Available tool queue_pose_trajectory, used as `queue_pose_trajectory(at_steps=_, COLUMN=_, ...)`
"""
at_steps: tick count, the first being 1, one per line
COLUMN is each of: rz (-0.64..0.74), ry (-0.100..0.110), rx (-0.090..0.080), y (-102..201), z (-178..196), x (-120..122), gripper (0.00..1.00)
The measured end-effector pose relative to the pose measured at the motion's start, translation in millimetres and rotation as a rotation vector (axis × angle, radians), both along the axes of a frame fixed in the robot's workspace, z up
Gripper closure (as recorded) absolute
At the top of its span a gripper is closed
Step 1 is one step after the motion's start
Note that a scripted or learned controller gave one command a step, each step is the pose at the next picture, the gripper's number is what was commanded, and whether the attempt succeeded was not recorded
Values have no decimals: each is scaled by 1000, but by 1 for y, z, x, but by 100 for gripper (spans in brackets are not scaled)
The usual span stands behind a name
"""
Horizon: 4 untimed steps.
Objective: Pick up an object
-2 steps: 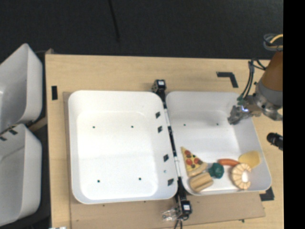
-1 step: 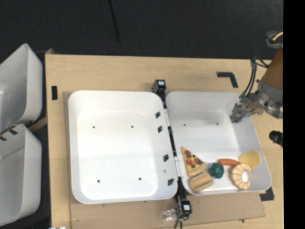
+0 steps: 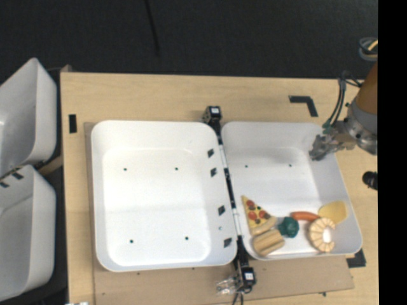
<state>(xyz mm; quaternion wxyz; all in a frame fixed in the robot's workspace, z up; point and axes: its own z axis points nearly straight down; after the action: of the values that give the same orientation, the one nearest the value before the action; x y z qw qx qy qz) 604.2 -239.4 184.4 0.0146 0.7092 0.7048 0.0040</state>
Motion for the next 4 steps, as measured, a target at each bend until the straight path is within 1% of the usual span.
queue_pose_trajectory(at_steps=3, rz=1, ry=-22, rx=-12, y=-5, z=34, x=3, gripper=100)
queue_pose_trajectory(at_steps=4, rz=10, ry=22, rx=13, y=11, z=78, x=-6, gripper=100)
